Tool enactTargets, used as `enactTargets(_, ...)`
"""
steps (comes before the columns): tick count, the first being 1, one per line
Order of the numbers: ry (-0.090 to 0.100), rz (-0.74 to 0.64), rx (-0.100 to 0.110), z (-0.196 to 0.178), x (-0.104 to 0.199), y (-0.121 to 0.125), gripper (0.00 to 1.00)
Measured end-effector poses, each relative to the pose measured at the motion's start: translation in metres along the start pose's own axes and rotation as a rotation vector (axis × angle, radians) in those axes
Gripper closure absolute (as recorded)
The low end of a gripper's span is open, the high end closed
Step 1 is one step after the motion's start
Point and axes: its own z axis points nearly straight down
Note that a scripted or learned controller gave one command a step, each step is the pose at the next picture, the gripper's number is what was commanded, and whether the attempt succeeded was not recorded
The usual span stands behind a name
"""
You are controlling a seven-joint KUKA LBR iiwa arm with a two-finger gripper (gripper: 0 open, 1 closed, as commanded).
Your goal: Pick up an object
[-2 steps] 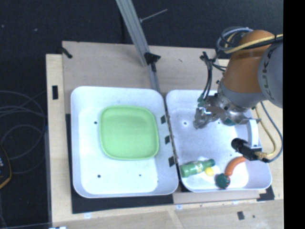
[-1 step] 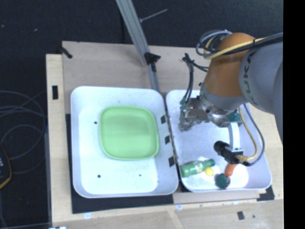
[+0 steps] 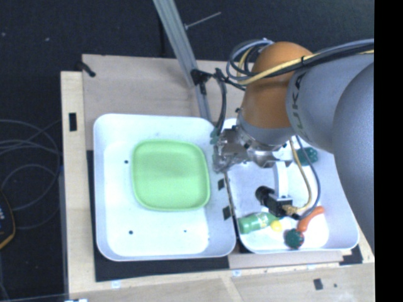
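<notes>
We see the arm (image 3: 327, 93) hanging over the right bin (image 3: 343, 231), its gripper (image 3: 221, 151) above the wall between the two bins; we cannot tell how the jaws stand. The likeliest things to pick lie crowded in the right bin's near end: a green bottle (image 3: 257, 221), an orange piece (image 3: 310, 218) and a dark green knob (image 3: 293, 236). A descent here could strike the bin wall or close on two things at once. The left bin (image 3: 113, 231) holds a green plate (image 3: 170, 173), with open floor around it.
</notes>
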Motion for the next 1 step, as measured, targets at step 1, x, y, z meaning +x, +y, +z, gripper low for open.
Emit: enactTargets(1,0.000,-0.001,-0.002,-0.0197,0.0513,-0.0116,1.00)
